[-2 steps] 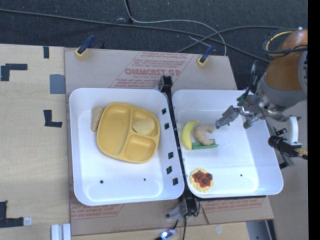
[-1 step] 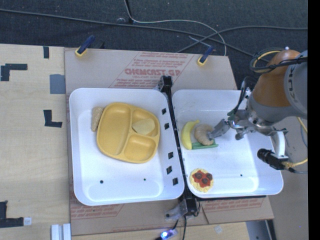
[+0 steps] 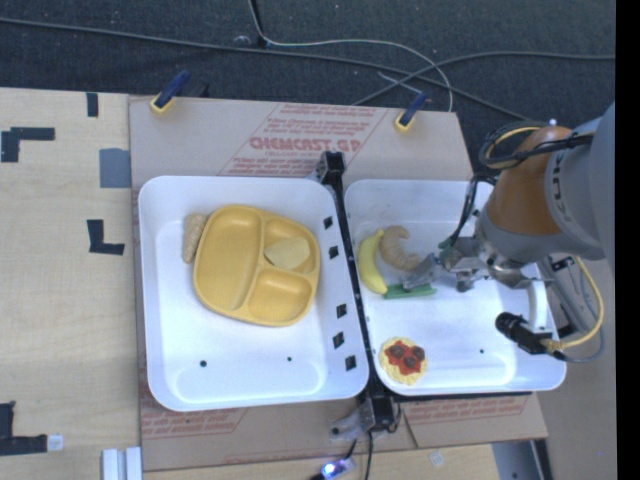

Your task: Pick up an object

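- gripper (image 3: pixel 432 266) sits low in the right bin (image 3: pixel 520 373), just beside the green piece (image 3: pixel 410 289); whether it grips anything cannot be told.
- banana (image 3: pixel 371 262) and tan pastry (image 3: pixel 397 249) lie left of it.
- small pizza (image 3: pixel 403 359) near the front wall.
- yellow divided plate (image 3: pixel 255 265) in the left bin (image 3: pixel 240 383).

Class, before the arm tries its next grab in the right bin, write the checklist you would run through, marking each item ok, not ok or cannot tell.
1. Gripper is over the right bin: ok.
2. Gripper is near a target, beside the green object: ok.
3. Nothing already held between the fingers: cannot tell.
4. Target stands apart from its neighbours: not ok; the banana and the tan piece crowd the green object.
5. Pizza toy is out of the way, near the front wall: ok.
6. Finger opening: cannot tell.
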`<state>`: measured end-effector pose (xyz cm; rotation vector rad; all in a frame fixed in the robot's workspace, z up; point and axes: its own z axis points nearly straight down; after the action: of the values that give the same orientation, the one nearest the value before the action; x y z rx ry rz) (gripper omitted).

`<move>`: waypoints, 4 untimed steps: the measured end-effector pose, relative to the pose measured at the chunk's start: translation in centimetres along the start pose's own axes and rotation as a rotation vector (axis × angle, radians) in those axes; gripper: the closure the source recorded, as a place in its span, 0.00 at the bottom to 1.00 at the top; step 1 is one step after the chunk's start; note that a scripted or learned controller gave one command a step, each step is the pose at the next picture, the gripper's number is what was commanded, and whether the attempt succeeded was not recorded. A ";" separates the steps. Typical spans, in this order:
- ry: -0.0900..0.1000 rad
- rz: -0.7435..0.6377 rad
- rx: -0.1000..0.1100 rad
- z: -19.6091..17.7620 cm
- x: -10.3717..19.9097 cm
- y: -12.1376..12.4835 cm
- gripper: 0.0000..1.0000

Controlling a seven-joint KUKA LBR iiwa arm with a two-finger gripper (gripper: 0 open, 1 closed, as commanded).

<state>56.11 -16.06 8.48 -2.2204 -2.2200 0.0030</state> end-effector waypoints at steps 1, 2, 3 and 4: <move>0.002 -0.002 -0.003 -1.2 0.1 0.2 1.00; 0.000 -0.002 -0.003 -6.8 -0.3 1.0 1.00; 0.000 -0.002 -0.004 -13.0 -0.5 1.1 1.00; 0.001 -0.002 0.000 -13.2 -0.4 1.2 1.00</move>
<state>57.29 -16.46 21.64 -2.2171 -2.2217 0.0022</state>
